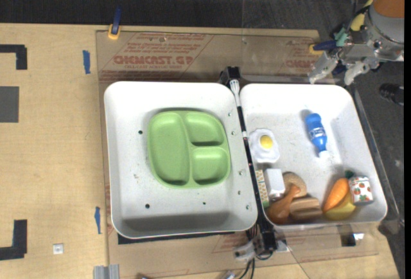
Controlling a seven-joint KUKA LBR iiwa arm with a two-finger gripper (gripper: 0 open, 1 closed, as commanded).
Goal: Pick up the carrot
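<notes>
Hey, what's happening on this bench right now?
A robot arm is set to pick up the carrot, but it hasn't got there yet. Its claw hovers above the far rim of the right bin, holding nothing. The carrot lies at that bin's near right corner, crowded among other toy foods, with a blue bottle farther back. The left bin holds a green divided plate.

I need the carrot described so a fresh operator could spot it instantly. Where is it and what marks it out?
Look in the right-hand white bin, at its near right corner. There the carrot lies tilted in the cluster of toy foods, on a yellow item and beside a small white cube with red spots. It is the only bright orange, tapered piece; the foods to its left are brown.
</notes>
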